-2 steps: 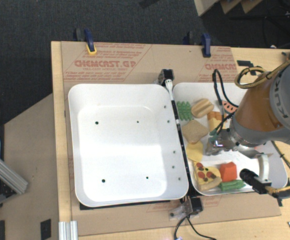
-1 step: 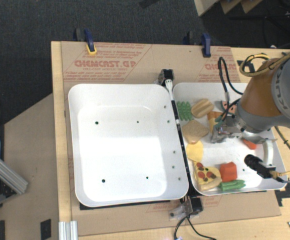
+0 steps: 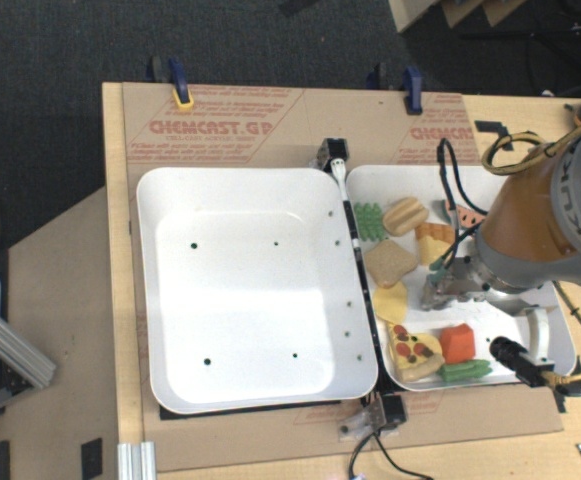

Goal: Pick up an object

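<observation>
Hovering low in the right bin, the gripper sits just beside the yellow cheese wedge, grip state unclear.

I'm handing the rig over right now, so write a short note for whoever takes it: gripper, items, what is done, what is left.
Gripper: low in the right bin, over the toy food; finger state unclear.
Items, all in the right bin: bread slice, bun, green piece, pizza slice, red block, green pod.
Done: no pick confirmed.
Left: grasp one item and lift it.
</observation>
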